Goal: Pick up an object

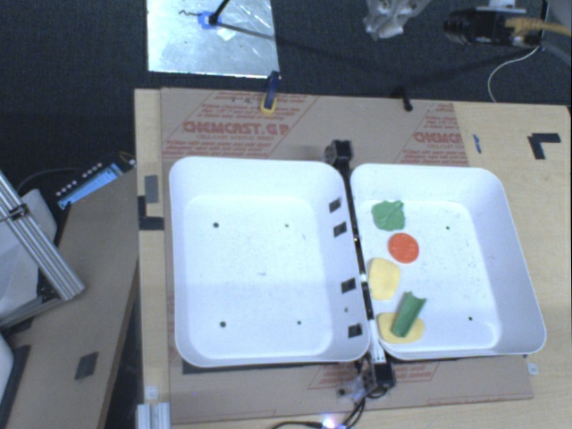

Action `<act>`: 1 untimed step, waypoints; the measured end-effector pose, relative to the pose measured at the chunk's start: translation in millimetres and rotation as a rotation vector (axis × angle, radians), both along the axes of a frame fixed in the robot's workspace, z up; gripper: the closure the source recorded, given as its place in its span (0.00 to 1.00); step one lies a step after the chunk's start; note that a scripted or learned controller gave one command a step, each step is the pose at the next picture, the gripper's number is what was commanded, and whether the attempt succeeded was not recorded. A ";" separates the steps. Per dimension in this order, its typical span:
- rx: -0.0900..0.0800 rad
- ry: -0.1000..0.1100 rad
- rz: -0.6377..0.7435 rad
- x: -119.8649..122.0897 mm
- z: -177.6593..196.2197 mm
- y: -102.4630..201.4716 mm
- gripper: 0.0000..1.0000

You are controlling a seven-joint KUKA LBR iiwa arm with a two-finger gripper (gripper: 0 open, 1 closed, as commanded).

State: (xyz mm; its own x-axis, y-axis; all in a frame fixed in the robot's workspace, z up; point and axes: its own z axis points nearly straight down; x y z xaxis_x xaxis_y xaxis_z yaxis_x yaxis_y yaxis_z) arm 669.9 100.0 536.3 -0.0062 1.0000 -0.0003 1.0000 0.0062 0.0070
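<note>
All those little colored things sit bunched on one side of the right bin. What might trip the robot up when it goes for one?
Two likely risks:
1. The green stick lies across a yellow piece, so a grab there may lift both or neither.
2. The green leaf, orange disc and upper yellow piece look flat and lie near the right bin's wall, which could block the gripper or leave little to pinch.

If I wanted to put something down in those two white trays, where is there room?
The left tray has bare floor from wall to wall. In the right tray, the right half is free, between the toy food and the outer wall. It is crowded along that tray's left side: green leaf, red disc, yellow piece, green stick lying on another yellow piece.
</note>
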 end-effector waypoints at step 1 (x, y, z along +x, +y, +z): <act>0.001 0.004 -0.001 -1.6 -0.9 31.4 1.00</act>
